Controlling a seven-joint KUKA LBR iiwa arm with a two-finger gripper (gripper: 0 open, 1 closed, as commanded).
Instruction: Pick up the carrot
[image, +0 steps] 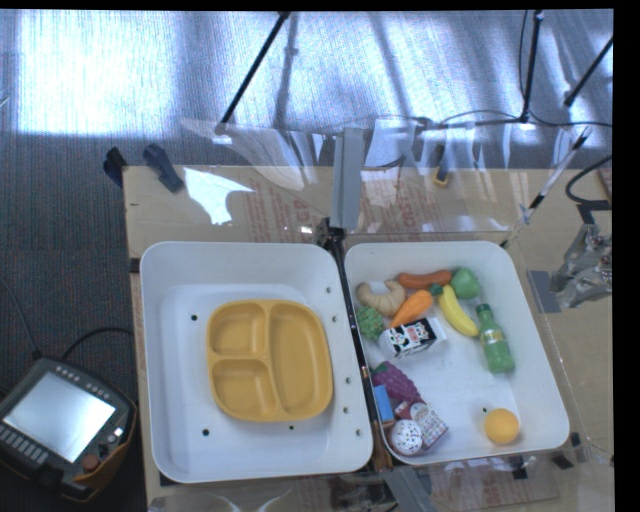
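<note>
Frankly, my gripper (588, 268) sits right of the bin (535, 330), blurred; jaws' state, cannot tell; carrot (411, 308) lies partly under croissant (381, 295).

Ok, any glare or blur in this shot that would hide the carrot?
Camera view: carrot evenly lit and fairly sharp in the right bin; glare sits behind the bins on the clear panel and on the floor; the gripper looks soft at the right.
</note>
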